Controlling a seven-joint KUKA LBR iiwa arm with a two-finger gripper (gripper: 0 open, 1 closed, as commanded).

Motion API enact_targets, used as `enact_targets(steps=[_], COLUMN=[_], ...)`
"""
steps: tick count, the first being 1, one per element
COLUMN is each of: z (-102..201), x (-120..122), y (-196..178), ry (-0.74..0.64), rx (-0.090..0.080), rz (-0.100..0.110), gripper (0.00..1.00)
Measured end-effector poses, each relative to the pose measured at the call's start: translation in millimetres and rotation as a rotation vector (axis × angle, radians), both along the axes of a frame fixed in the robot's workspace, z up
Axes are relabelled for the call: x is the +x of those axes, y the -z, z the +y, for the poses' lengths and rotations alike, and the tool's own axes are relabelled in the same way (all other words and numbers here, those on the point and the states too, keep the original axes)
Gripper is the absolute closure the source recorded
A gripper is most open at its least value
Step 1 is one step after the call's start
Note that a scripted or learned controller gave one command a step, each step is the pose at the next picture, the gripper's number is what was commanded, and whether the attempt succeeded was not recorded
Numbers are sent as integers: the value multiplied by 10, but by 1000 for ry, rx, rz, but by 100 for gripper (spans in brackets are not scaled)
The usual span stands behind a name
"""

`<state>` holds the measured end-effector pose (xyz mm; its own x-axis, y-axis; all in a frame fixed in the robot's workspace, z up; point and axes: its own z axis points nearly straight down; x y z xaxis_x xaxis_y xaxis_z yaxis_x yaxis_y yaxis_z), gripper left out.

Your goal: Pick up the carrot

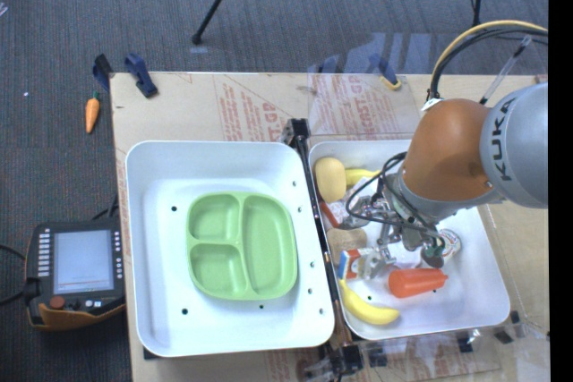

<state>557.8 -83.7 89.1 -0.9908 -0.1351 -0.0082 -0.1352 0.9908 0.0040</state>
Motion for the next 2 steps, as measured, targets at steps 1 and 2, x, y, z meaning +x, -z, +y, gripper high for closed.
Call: enact_targets(steps=[1,2], z=[-74,-357], x=[-658,-330], y=[-33,17], ry=[-168,-14], rx=[-7,-3], rz=[-18,6], gripper=[0,0])
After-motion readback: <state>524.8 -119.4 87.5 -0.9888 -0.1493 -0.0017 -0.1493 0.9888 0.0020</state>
